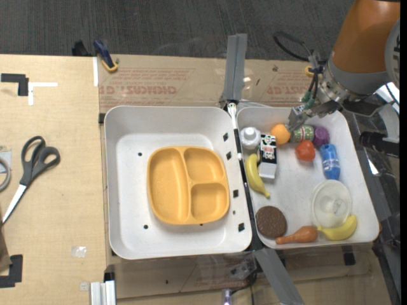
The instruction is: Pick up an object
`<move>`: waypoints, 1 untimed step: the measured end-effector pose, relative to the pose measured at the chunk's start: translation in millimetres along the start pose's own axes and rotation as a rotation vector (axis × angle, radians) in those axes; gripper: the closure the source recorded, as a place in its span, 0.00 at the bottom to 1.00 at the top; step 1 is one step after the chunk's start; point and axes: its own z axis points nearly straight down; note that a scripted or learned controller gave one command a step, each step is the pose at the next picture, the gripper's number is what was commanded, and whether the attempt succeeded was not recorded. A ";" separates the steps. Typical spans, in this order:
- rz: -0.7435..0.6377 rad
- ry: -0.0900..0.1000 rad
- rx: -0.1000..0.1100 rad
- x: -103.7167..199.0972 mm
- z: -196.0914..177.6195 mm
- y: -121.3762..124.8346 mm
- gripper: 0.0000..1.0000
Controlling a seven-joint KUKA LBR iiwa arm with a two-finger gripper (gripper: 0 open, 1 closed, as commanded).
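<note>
Closest to the front are a carrot point(297, 236) and a banana point(340, 229), lying by the near wall of the right bin point(362, 170). My gripper point(304, 114) is at the far end of that bin, low down, just above a green thing point(306, 133). I cannot tell if it is wide or narrow, and I see nothing held in it. All the things I could pick up are in this right bin. Just left of the green thing is an orange point(280, 133), and a purple thing point(321, 135) is touching it on the other side. A red ball point(305, 150) sits just in front of the green thing. A blue bottle point(329, 159) lies beside the red ball. A white bottle point(250, 136) stands near the wall between the bins. A small box point(268, 157) with black spots is next to it, and a second banana point(254, 175) lies along that box. A clear cup point(331, 202) sits near the front, just behind the first banana. A brown cookie point(271, 221) lies by the thin end of the carrot. The left bin point(121, 189) holds a yellow tray point(189, 185) with three parts. Far off to the left, scissors point(32, 164) lie on the bench point(51, 221).
</note>
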 end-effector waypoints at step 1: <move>0.211 0.002 0.003 40.3 4.2 -81.5 1.00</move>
